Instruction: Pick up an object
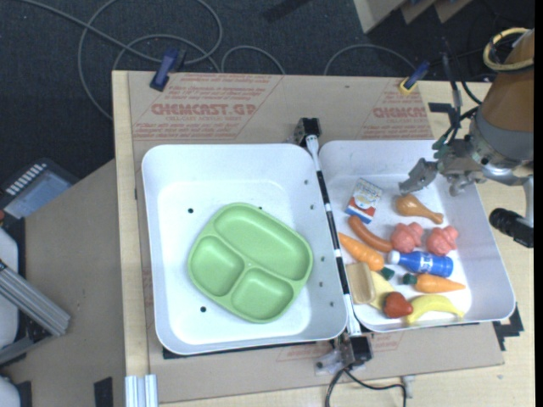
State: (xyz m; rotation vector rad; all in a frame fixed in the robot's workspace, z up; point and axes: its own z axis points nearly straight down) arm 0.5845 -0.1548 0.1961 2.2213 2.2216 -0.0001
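At the near edge of the desk, the right bin (501, 265) held the clutter of toy food: a yellow banana (437, 311) lay closest to that bin's near rim, with a strawberry (397, 306) touching its left end and a small carrot (439, 284) just behind it. Farther in lay a blue bottle (423, 264), two pink lumps (424, 238) side by side, a long orange carrot (366, 232) and a hot dog (360, 253) against the divider. Beyond them sat a chicken drumstick (417, 208) and a small carton (366, 198). The left bin (161, 176) carried a green divided plate (249, 262).

The tool (444, 175) hung over the far right part of the right bin, just above and beside the drumstick, touching nothing. Its two fingers stood apart and nothing lay between them.

By my judgement the step in hand was the approach: nothing had been picked yet. The drumstick looked the likeliest target, lying somewhat apart from its neighbours. The next move would call for lowering the tool so the fingers straddled it across its narrow width, then closing.
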